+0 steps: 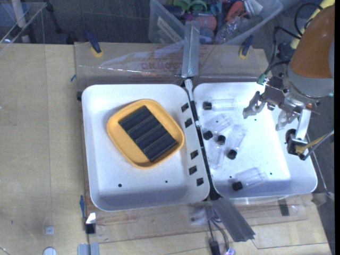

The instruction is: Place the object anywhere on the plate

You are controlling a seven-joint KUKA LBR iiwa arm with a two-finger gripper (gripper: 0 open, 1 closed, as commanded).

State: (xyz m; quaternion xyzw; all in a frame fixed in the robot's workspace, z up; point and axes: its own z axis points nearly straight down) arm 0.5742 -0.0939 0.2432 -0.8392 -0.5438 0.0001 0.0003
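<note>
A yellow square plate (118, 126) lies in the left bin (101, 179). On the plate rests a black ridged slab (147, 133), set at a slant. Several clear plastic vials with black caps lie in the right bin (281, 166): one at the back (222, 104), a cluster in the middle (227, 134), and one near the front (249, 177). My gripper (264, 118) hangs over the back right part of the right bin, open, with nothing between its fingers. It sits to the right of the vials, apart from them.
A divider with black clips (192, 137) runs between the two bins. Behind the bench stands a clear tub of coloured toys (212, 7). A metal bracket (231, 222) juts out at the front. Cables (297, 142) hang by the wrist.
</note>
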